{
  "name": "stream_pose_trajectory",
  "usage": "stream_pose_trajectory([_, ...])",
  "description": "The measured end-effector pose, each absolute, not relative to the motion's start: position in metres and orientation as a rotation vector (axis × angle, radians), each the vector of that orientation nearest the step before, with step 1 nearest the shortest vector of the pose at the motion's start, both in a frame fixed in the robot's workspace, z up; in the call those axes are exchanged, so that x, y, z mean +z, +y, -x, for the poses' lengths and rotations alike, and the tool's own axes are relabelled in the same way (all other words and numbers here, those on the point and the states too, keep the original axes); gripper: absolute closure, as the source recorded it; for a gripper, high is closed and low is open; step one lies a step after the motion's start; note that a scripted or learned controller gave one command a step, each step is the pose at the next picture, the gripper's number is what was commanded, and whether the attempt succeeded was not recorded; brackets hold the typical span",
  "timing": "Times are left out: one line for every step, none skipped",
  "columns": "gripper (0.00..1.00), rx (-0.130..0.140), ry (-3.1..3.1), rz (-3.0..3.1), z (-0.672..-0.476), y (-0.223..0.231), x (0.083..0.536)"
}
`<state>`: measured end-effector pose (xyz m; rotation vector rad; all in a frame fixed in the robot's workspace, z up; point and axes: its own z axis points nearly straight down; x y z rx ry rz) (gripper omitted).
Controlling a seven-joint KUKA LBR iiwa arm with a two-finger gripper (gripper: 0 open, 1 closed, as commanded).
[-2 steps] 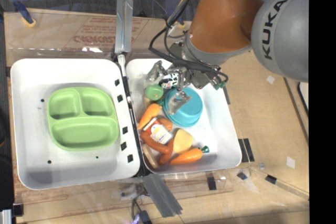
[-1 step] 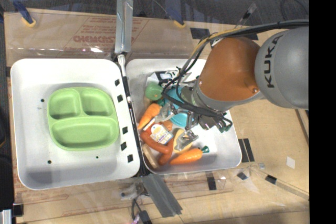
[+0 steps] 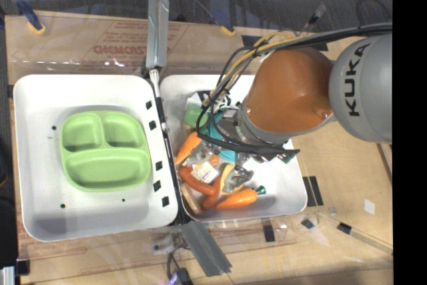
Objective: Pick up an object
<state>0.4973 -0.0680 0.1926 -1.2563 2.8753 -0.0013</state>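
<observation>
Two shallow white bins sit side by side on the bench: the left bin (image 3: 33, 143) holds a green divided plate (image 3: 105, 149) lying flat near its middle, with three compartments, and the right bin (image 3: 293, 190) holds a heap of small toy foods. The grey arm (image 3: 363, 93) comes in from the right, and its orange band (image 3: 290, 91) hangs directly over the right bin, hiding much of the bin's upper half. The gripper (image 3: 230, 143) is low over the heap, below the orange band, wrapped in black cables; I cannot tell from this angle whether it is apart, together, or clamped on anything, because the wrist and the cables cover it. Among the pile, an orange carrot (image 3: 237, 199) lies along the bin's near wall, with a green tip at its right end. A second carrot (image 3: 187, 147) lies tilted against the bin's left wall, just beside the divider between the bins. Between them lies a reddish sausage-like piece (image 3: 197, 181) and a clear crinkled packet (image 3: 207, 169). A pale green item (image 3: 193, 115) shows at the pile's upper left, partly under the cables. A metal bar (image 3: 157, 33) stands at the far end of the divider.
</observation>
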Motion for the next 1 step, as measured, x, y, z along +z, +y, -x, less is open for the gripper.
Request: stream_pose_trajectory([0.0,0.0,3.129,0.246,-0.5473,-0.0331,0.1923])
